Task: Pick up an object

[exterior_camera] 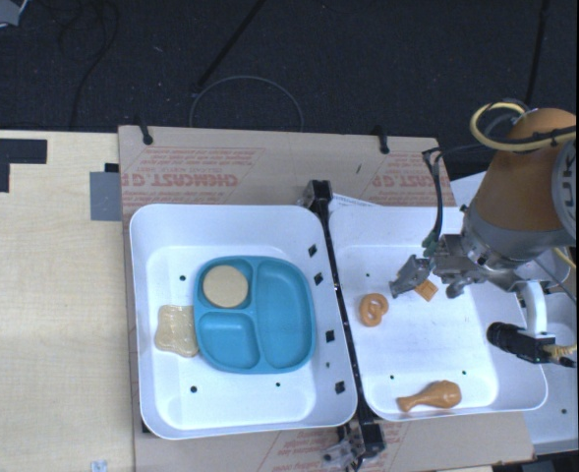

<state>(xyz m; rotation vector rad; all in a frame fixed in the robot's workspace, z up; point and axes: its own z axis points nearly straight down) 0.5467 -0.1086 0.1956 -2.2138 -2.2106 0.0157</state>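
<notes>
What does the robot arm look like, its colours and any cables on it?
The arm has a broad orange band above a grey wrist section. A yellow cable loops at its top, and a thin black cable runs down its left side. The end effector is dark grey metal.

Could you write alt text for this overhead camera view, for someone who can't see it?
A grey robot arm's gripper hovers over the right white bin, near a small orange block, a pretzel-shaped toy and a toy drumstick. The left white bin holds a blue divided plate.
</notes>
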